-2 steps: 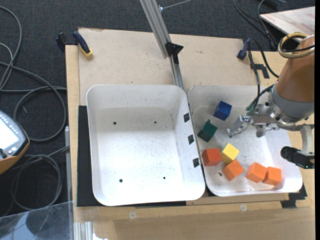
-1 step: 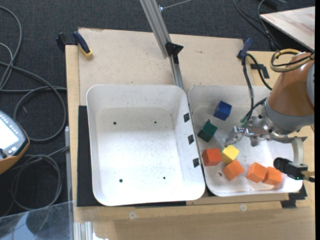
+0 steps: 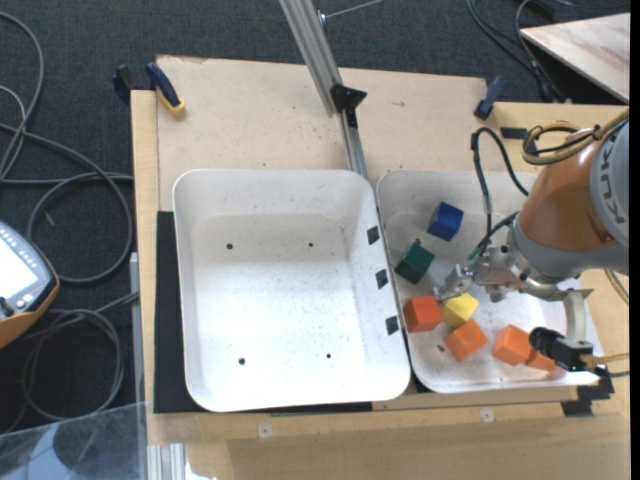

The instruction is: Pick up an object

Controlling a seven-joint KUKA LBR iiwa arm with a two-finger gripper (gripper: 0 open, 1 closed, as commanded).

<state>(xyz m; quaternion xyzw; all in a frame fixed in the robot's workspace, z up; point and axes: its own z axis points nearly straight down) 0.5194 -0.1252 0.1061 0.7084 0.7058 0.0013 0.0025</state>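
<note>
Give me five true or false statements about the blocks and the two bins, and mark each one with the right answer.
1. All the blocks lie in the right bin. True.
2. The blue block touches the yellow block. False: they lie apart, with the blue one farther toward the back of the bin.
3. The green block sits between the blue block and the red block. True.
4. The gripper hangs over the left bin. False: it is over the right bin, just above the yellow block.
5. There are two green blocks. False: there is one green block.
</note>
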